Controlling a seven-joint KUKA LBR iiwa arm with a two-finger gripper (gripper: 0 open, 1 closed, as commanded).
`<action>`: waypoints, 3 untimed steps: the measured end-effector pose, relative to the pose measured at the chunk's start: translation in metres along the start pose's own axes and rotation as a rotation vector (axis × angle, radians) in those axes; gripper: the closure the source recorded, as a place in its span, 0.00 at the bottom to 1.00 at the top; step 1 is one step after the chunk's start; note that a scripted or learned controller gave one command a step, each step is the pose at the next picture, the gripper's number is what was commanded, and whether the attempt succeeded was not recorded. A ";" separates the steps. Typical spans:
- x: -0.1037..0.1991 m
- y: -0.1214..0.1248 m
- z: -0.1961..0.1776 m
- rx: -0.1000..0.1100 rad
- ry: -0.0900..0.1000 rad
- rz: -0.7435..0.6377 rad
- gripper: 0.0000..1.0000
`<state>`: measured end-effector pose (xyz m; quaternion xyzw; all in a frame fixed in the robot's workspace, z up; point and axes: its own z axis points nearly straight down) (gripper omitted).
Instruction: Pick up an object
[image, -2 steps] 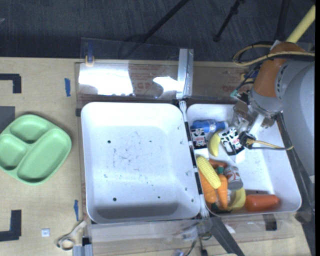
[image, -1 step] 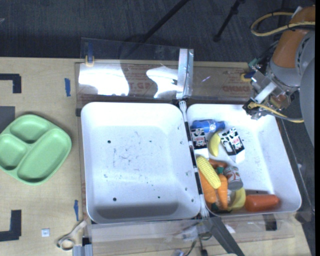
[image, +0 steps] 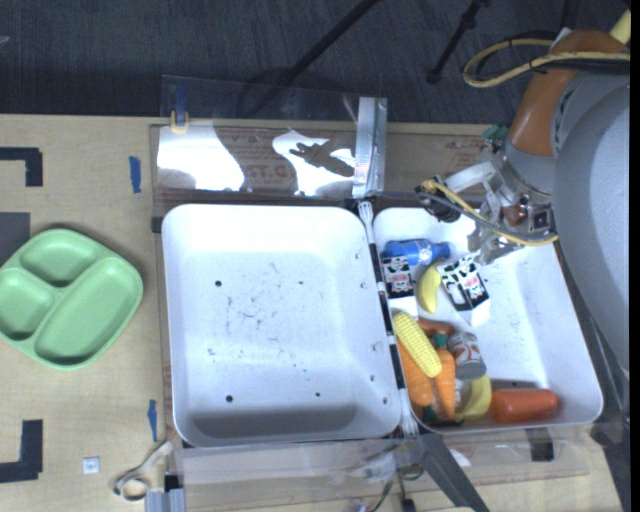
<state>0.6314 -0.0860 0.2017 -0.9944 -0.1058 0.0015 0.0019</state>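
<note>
My gripper (image: 477, 252) hangs over the back of the right bin (image: 560, 330), reaching in from the right. It is shut on a small black-and-white patterned carton (image: 465, 283), which hangs tilted just below the fingertips and casts a shadow on the bin floor. Beside it lie a yellow banana (image: 428, 290), a blue bottle (image: 414, 250) and a second black-and-white carton (image: 398, 275). Nearer the front are a corn cob (image: 415, 343), a carrot (image: 421, 386) and a red sausage (image: 521, 403).
The left bin (image: 270, 310) sits next to the right one, with a divider wall between them. A green sectioned plate (image: 65, 297) rests on the bench at far left. Yellow cables loop around the arm's wrist (image: 520, 200). A clear panel (image: 270, 150) stands behind the bins.
</note>
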 end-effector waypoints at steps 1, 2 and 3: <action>0.001 -0.001 -0.010 0.003 0.000 -0.002 1.00; 0.026 0.019 -0.032 -0.002 0.004 0.010 1.00; 0.032 -0.018 0.018 -0.002 0.002 0.011 1.00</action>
